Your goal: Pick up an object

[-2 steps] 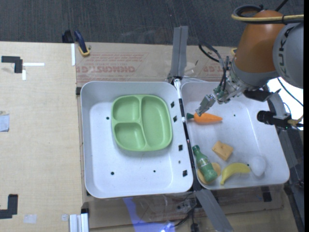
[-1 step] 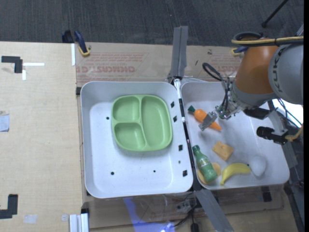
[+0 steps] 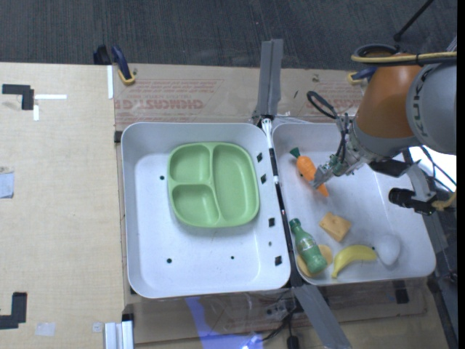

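The gripper [image 3: 328, 171] is low in the right bin [image 3: 407, 267], reaching in from the right under the grey arm [image 3: 436, 100] with its orange band [image 3: 385, 100]. Its tip sits at the lower right end of the toy carrot [image 3: 308, 169], touching or nearly touching it. Whether the fingers are spread or closed cannot be told, and no object is seen clearly between them.

The carrot lies in the upper left part of the right bin, green top toward the bin's far left corner, orange body slanting down toward the gripper.

Other items in the right bin:
- A tan wedge-shaped block [image 3: 336, 227] lies below the gripper, apart from it, near the bin's middle.
- A green bottle [image 3: 308, 249] lies along the left wall in the near left corner, cap pointing up the view.
- A banana [image 3: 354, 258] lies just beside the bottle's base, near the front wall.
- A pale rounded object [image 3: 389, 249] sits right of the banana; its kind cannot be told.

The left bin [image 3: 145, 253] holds a green divided plate [image 3: 213, 185], well apart from the gripper across the shared walls. A black cable [image 3: 323, 106] loops behind the gripper at the right bin's far edge.
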Robot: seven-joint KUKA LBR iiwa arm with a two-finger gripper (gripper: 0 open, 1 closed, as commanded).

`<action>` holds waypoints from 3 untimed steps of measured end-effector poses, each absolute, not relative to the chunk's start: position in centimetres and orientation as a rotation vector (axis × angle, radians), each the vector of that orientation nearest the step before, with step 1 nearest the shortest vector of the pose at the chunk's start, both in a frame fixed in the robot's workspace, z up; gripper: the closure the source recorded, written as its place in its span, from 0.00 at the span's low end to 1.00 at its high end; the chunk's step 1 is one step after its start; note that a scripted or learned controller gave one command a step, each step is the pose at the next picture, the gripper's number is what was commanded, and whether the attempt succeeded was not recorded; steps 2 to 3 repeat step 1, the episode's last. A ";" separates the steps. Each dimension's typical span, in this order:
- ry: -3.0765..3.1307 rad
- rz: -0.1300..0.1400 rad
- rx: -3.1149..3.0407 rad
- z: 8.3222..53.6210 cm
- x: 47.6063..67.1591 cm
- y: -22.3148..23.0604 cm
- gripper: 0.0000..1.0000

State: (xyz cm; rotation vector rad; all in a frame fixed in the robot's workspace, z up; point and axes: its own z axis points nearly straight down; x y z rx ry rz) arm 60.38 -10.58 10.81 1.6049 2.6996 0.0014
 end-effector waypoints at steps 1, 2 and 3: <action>2.539 -0.002 1.849 20.1 63.0 -3.2 1.00; 2.539 -0.002 1.849 20.1 63.0 -3.2 1.00; 2.539 -0.002 1.849 20.1 63.0 -3.2 1.00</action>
